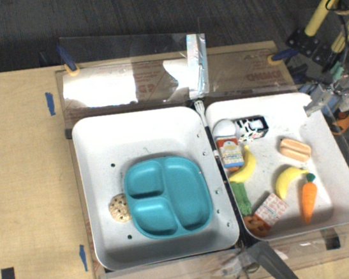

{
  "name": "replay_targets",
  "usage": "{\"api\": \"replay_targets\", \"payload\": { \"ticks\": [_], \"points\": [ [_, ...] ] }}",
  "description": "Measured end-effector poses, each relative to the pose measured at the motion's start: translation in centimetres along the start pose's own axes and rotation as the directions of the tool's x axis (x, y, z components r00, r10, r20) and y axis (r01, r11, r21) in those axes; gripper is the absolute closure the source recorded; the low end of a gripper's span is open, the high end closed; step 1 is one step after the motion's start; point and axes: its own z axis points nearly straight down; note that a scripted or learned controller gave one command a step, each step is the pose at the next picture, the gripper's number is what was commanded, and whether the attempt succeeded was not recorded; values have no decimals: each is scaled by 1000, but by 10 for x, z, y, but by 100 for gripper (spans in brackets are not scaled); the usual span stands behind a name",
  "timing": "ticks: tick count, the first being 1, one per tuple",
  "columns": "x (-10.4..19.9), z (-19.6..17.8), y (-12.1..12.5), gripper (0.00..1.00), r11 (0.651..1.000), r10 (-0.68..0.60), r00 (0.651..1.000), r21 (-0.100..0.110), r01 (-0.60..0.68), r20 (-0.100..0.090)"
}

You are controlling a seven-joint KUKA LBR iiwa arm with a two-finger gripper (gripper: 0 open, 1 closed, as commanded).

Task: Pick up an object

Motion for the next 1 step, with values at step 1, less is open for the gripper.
{"api": "replay_targets", "payload": {
  "ticks": [1],
  "points": [
    [8,115,-73,0,999,-50,999,11,50,-4]
  ]
}}
